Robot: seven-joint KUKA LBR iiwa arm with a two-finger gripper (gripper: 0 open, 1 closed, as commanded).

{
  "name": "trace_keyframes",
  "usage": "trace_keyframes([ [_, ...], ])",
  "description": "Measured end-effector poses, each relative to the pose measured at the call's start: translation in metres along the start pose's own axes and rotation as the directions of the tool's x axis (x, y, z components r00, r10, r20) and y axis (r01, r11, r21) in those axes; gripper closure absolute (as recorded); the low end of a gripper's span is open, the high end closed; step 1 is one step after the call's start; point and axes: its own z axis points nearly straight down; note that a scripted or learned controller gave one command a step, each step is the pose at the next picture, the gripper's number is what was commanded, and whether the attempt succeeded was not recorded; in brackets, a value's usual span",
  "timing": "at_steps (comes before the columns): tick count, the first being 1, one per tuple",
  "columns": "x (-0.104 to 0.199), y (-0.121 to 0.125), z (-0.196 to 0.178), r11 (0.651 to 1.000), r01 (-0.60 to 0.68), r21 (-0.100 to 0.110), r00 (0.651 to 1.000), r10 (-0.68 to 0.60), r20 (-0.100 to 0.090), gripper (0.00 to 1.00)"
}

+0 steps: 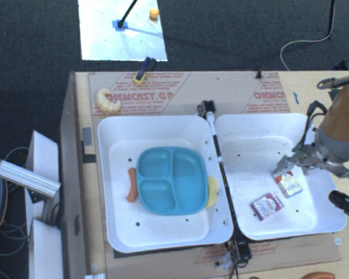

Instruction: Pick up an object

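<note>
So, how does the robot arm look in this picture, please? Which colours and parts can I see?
The arm enters from the right: a rounded grey body with an orange band above the wrist. Thin dark cables loop beside it. At its end sits a grey metal gripper.

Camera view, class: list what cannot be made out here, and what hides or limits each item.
- Gripper: small and blurred over the right bin; finger state unreadable.
- Yellow object: mostly hidden under the blue divided plate.
- Two packets: print too small to read.
- Arm: cut off by the right edge.
</note>
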Motion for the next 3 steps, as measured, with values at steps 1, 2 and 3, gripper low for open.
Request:
trace_keyframes([
  [1, -0.025, 0.041, 0.061, 1.000, 0.002, 0.000, 1.000, -0.002, 0.000, 0.00],
  [2, 0.024, 0.023, 0.060, 1.000, 0.002, 0.001, 1.000, -0.002, -0.001, 0.00],
  [3, -0.022, 0.014, 0.060, 1.000, -0.001, 0.000, 1.000, 0.001, 0.002, 0.00],
])
